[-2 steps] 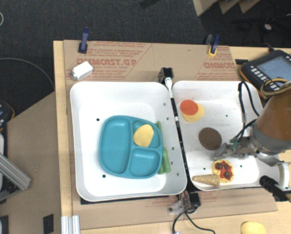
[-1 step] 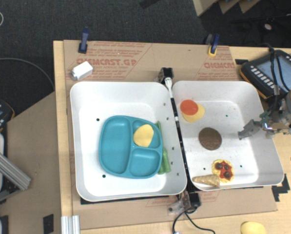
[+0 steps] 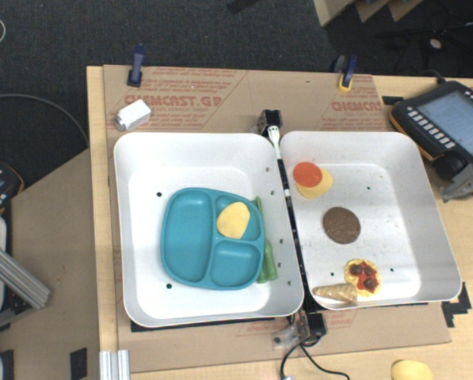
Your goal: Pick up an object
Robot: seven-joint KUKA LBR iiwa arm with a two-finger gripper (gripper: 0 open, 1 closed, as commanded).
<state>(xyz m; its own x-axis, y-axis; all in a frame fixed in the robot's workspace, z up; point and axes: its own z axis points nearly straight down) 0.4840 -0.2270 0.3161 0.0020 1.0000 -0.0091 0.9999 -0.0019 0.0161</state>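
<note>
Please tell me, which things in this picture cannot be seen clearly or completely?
- Green item in the left bin: mostly hidden behind the teal tray, so its shape is unclear.
- Yellow object: cut off by the camera view's bottom edge.
- Small pizza-like toy in the right bin: too small to read its toppings.
- Pale piece beside it: too small to identify.

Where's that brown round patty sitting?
The brown patty lies mid right bin, below the red-and-yellow piece and above the small pizza.
</note>
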